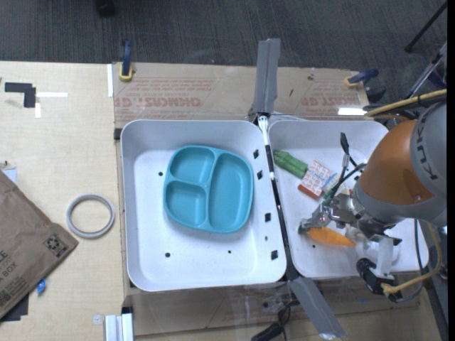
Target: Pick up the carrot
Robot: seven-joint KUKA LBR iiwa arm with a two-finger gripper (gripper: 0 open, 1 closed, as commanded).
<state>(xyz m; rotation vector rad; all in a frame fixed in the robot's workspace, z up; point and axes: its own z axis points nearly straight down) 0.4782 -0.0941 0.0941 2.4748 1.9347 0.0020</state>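
Carrot (331, 238) is lying on the floor of the right bin (298, 261), toward its near edge, long axis running roughly left to right; the gripper (317, 222) is sitting just beside and above its left end, seemingly touching, though how wide it is set I cannot tell; a green vegetable (290, 163) and a red-and-white packet (315, 178) are lying farther back, well apart, leaving room; the left bin is holding a blue divided plate (210, 188).

I see an evenly, brightly lit overhead view. Soft shadows sit inside the left white bin (135, 212), whose walls glare slightly. The dark floor (213, 13) behind is dim. Detail around the gripper (320, 222) looks slightly soft.
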